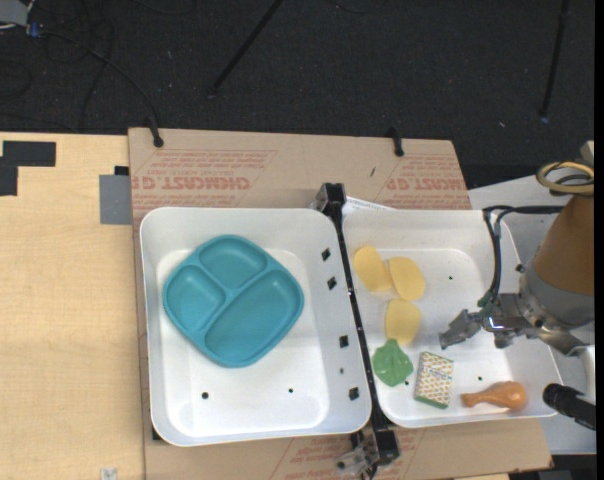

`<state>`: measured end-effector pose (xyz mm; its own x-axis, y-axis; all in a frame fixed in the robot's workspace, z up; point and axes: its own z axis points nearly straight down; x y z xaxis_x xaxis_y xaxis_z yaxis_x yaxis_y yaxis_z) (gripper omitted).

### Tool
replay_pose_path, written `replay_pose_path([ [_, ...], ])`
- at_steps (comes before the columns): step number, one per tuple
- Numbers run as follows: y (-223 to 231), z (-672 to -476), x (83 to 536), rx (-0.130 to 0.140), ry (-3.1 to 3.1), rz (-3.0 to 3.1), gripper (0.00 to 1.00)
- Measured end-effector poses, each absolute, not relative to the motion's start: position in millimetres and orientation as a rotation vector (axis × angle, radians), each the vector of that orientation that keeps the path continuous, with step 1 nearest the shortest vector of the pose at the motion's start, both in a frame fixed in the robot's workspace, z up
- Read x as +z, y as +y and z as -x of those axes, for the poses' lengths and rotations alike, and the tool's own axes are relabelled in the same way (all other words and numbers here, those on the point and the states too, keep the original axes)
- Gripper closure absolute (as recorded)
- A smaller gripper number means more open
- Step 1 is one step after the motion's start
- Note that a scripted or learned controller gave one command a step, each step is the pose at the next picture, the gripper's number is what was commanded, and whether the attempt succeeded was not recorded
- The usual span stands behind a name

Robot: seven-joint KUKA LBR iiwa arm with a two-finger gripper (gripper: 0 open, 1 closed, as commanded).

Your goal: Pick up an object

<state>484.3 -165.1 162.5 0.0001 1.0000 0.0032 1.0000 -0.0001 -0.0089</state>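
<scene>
In the right-hand shallow white plastic bin (462, 258) I see the grey two-finger gripper (460, 330) hanging low over the floor, reaching in from the right under the arm's orange band (574, 248). From here I cannot tell how wide its pincer stands, and I see nothing caught in it.

Just below and beside it lies the orange plastic drumstick-shaped toy (496, 397), near the bin's front right corner. Its long axis runs almost level across my view, the thin end pointing left and the fat rounded end to the right. It looks smooth and glossy.

To its left sits a small rectangular block with a speckled face and a green edge (434, 379), tilted a little. Beside that is a green leaf-shaped soft piece (392, 363) against the divider. Above them I count three flat yellow oval chips (403, 279), two touching side by side and one just below them.

In the left white bin (182, 408) rests a teal plastic plate with three compartments (233, 299), rounded at the corners and turned diagonally.
</scene>
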Motion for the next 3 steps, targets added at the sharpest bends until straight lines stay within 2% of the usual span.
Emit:
replay_pose_path([
  [1, -163.4, -483.5, 100.5, -0.001, -2.218, 2.222, 0.0],
  [2, -161.8, -485.5, 91.0, -0.006, -2.219, 2.217, 0.0],
  [3, -163.1, -487.6, 103.6, -0.013, -2.218, 2.225, 1.0],
])
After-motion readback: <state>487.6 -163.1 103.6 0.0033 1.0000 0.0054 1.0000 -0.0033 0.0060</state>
